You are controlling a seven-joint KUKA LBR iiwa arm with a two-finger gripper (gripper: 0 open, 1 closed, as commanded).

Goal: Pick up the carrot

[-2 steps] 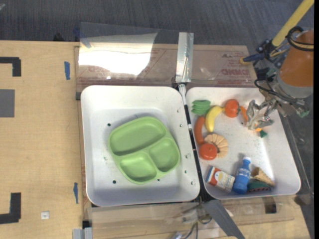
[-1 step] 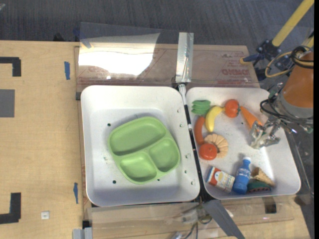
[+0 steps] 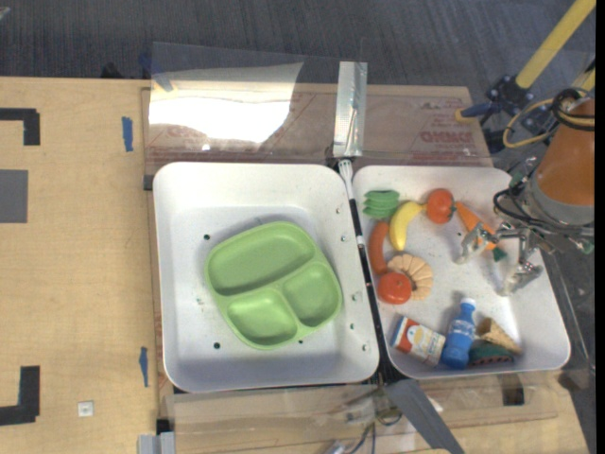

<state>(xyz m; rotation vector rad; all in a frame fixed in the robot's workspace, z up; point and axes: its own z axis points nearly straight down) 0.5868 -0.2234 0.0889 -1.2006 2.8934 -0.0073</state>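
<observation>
Carrot [image 3: 470, 220] lies in right bin [image 3: 558, 343], hand [image 3: 495, 258] just beside, fingers spread.

Pretty even overhead light here, soft shadows only. Big white glare on the clear sheet [image 3: 222, 112] behind the bins. Small stuff looks a bit soft and grainy.

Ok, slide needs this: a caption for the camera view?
Gripper poised over the carrot in the right bin.
</observation>
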